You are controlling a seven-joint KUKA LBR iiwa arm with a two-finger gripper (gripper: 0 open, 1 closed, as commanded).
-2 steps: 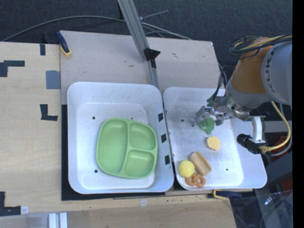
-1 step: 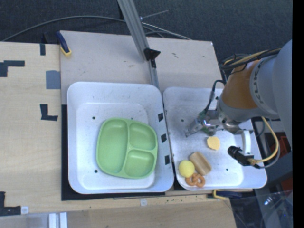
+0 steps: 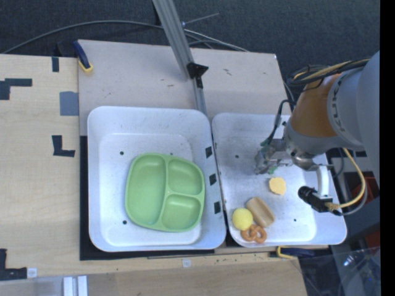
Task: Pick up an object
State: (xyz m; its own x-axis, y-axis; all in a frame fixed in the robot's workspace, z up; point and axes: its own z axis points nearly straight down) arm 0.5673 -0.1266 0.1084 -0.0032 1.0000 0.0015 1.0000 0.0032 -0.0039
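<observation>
**Tool hovering low in the right bin, food pieces lying loose nearby**

The grey arm [image 3: 336, 113] with its orange band is reaching in from the right and hanging over the right bin [image 3: 237, 131]. Its tool [image 3: 266, 164] is sitting low near the middle of that bin, pointing down toward the white floor. The fingers are appearing as a small dark cluster seen from above, and whether they are spread wide or drawn narrow cannot be told; nothing is showing between them.

Four small items are lying in the right bin, toward its near edge. A small yellow-orange round piece [image 3: 278, 185] is resting just beside the tool, on its lower right, and looks apart from it. A tan bread roll [image 3: 260, 211] is lying at a slant further down. A yellow lemon [image 3: 242, 219] is sitting against the roll's left side. A small brown pretzel [image 3: 253, 234] is lying just below both, near the bin's front wall.

The left bin [image 3: 102, 165] is carrying a green divided plate [image 3: 165, 192] with three compartments, lying flat.

Both bins are resting side by side on the tabletop [image 3: 129, 73]. A metal pole [image 3: 174, 26] is slanting across the tabletop toward the gap between the bins. A black cable [image 3: 318, 200] is looping beside the arm over the right bin's far side.
</observation>
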